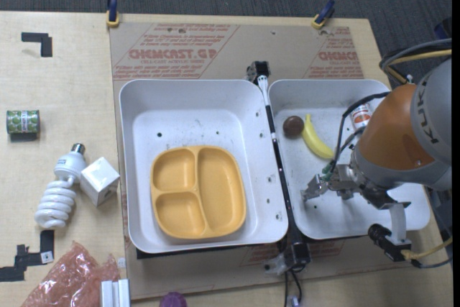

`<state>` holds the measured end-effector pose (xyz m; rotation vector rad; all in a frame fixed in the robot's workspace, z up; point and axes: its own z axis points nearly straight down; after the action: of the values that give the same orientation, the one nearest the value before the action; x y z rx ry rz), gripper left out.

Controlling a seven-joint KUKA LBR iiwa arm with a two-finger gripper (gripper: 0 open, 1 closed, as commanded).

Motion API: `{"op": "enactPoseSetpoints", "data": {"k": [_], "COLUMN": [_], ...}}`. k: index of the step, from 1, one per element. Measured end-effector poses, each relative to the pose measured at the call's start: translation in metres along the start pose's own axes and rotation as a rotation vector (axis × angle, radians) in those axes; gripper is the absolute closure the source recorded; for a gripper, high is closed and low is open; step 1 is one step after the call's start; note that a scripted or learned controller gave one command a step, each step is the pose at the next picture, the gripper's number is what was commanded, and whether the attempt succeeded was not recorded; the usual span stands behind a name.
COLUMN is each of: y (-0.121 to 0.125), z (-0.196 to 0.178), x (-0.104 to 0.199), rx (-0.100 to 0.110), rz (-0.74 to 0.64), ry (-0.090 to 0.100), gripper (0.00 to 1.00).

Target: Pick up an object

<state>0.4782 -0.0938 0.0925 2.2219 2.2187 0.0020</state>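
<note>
Two bins side by side on the bench (pixel 237 47): left bin (pixel 136 154), right bin (pixel 287 154), walls touching along the middle. In the left bin, a divided tray (pixel 199 192), toward the near side. In the right bin, toward the far left corner, a banana (pixel 315 139) with a small round object (pixel 292 126) just beside it on the left. Over the right bin's near right part, the arm (pixel 402 136), reaching in from the right, with the gripper (pixel 315 190) low at the near middle of that bin. Left of the bins, on the table (pixel 57 83): a can (pixel 22 123) farthest back, then a light bulb (pixel 57 187) touching a small box (pixel 100 180) on its right, and a crumpled bag (pixel 68 277) at the near edge
</note>
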Motion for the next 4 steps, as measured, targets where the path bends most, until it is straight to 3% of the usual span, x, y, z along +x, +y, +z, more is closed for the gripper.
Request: {"op": "enactPoseSetpoints", "data": {"k": [1,2,3,4], "y": [0.001,0.087,0.087,0.057], "z": [-0.01,-0.1,-0.1,0.0], "x": [0.0,0.062,0.062,-0.008], "rx": [-0.002,0.002,0.002,0.002], "rz": [0.002,-0.003,-0.003,-0.001], "ry": [0.0,-0.001,-0.001,0.0], "gripper": [1.0,1.0,0.0,0.0]}}
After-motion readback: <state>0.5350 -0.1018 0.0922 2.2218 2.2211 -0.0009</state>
